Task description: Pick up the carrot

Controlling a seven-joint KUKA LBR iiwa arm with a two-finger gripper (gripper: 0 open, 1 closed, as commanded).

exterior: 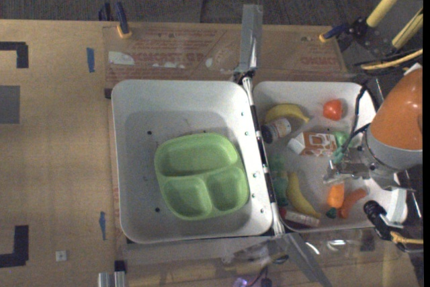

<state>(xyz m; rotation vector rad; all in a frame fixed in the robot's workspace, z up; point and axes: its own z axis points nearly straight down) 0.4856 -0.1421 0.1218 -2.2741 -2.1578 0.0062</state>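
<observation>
Item: short orange plastic carrot [336, 195], lying on the floor of the right-hand shallow white bin [306, 89], in its near right part. Long axis nearly upright in the view, tilted slightly; the broad end points toward the jaws, the narrow end toward a small dark green piece [331, 213] at its foot.

Position: directly below the grey metal two-finger gripper [345, 170] in the view, just beside it. Contact between the two cannot be told. The carrot is not seen between the jaws. How far the jaws stand open cannot be told; the mechanism is blurred and partly under the wrist.

Neighbours: a longer orange-red stick-shaped piece [353, 201] lies just right of the carrot, slanted. A yellow plastic banana [299, 195] lies left of the jaws. A small printed orange-and-white carton [317, 143] lies above and left of the jaws. A round red-orange tomato [332, 109] sits well above them.

Further left of the jaws: the left-hand white bin [134, 104] carrying a light green three-compartment tray [200, 175]. Both bins rest on the wooden table [54, 144].
</observation>
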